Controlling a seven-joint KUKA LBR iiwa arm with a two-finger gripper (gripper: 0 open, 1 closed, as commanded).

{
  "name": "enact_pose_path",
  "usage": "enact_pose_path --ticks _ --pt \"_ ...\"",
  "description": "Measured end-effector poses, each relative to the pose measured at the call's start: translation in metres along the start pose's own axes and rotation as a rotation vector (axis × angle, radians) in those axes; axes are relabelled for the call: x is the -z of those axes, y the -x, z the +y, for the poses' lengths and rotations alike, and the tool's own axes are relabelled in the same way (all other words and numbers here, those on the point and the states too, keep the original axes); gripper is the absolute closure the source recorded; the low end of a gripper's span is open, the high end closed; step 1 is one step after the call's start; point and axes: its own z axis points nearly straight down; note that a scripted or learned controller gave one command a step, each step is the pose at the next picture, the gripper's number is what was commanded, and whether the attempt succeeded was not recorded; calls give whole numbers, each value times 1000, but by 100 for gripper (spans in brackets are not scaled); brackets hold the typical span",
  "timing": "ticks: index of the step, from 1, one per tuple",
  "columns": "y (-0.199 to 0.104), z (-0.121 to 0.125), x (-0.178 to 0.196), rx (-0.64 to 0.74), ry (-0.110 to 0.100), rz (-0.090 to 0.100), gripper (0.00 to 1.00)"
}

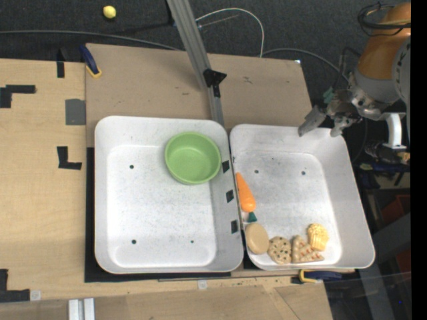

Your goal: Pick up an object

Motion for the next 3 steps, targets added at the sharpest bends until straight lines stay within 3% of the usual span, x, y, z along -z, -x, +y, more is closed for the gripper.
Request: enact_pose_path --ticks 1,3 --pt "0 0 0 0 -1 0 0" --pt "-9 0 -90 0 -5 1 0"
